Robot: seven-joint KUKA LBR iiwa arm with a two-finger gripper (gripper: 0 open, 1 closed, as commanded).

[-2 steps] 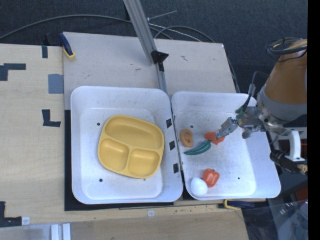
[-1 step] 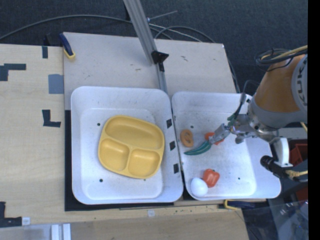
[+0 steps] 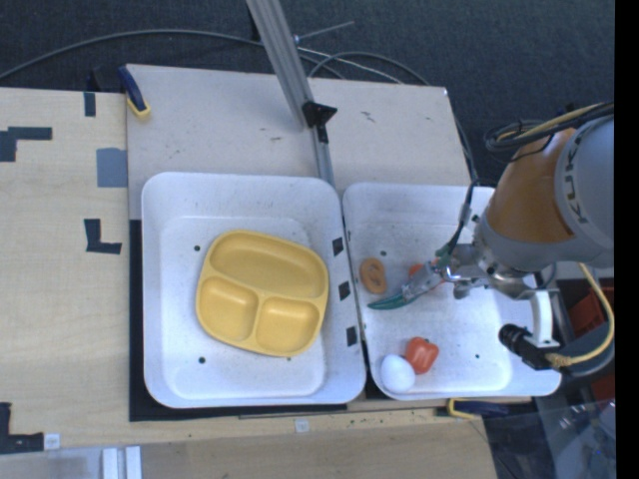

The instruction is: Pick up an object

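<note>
In the right bin point(image 3: 399, 208) lie a brown round piece point(image 3: 373, 275), a small orange bit point(image 3: 415, 268), a long green piece point(image 3: 397, 298), a red pepper point(image 3: 423, 353) and a white egg point(image 3: 397, 372). My gripper point(image 3: 439, 275) is low over the bin's middle, reaching in from the right. Its tip meets the right end of the green piece, which slants down to the left from there. Whether the green piece is gripped is too small to tell. The orange bit lies just left of the gripper tip.
The left bin point(image 3: 170, 267) holds a yellow divided plate point(image 3: 262, 291). A grey metal pole point(image 3: 290, 58) slants from the top down to the gap between the bins. The red pepper and egg sit at the right bin's front edge.
</note>
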